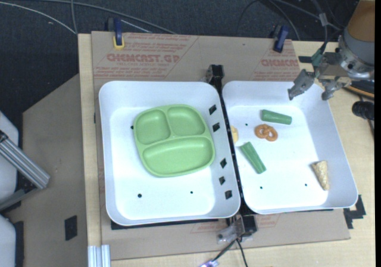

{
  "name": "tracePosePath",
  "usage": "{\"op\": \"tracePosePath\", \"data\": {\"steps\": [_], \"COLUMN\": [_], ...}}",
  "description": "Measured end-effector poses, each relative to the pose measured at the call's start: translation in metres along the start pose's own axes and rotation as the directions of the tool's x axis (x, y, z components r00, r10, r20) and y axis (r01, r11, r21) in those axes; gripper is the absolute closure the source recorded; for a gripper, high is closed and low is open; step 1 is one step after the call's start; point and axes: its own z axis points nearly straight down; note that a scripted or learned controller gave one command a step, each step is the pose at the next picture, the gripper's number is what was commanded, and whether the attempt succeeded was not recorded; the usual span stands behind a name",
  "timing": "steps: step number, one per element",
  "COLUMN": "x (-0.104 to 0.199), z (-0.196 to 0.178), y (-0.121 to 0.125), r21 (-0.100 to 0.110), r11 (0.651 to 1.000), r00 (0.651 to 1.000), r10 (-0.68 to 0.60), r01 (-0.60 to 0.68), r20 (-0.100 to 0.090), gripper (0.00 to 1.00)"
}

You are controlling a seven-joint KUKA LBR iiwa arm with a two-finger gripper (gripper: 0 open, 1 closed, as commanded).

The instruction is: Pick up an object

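Hovering spread and empty, the fingers [312, 88] hang above the green cylinder [275, 117].

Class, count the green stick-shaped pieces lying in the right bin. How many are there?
2. One green stick lies near the bin's upper middle, just above the pretzel. The other green stick lies slanted lower down, toward the bin's left side. None looks hidden.

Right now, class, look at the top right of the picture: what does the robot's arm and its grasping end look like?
The arm is a rounded body with an orange-tan band above a pale grey wrist ring. Below it sits the gripper, a cluster of dull grey metal parts with two thin jaws. Thin dark cables run along it, with small green spots near the wrist.
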Motion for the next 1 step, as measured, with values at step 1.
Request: {"op": "tracePosePath", "data": {"steps": [1], "x": [0.0004], "z": [-0.0078], "y": [0.0022], "r21": [-0.013], "r11": [1.0], "r00": [1.0], "r10": [-0.003], "r01": [0.003], "r20": [0.003], "gripper": [0.0]}}
